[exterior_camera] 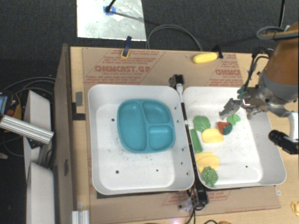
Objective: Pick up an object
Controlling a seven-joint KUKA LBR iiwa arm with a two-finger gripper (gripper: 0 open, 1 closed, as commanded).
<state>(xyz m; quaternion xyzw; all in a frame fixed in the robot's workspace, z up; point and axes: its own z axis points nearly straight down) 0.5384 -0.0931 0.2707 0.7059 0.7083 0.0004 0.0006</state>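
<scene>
My gripper hangs over the back middle of the right bin, with the arm reaching in from the right. Just below and beside it lie a small green piece and a red toy with a dark green end. Left of them are a green leaf-shaped toy and a yellow lemon-like toy. A long green piece lies along the bin's left wall. Nearer the front sit a yellow toy and a green broccoli-like toy.
The left bin holds a blue divided plate. A yellow-handled object lies on the cardboard behind the right bin. The right half of the right bin has bare white floor.
</scene>
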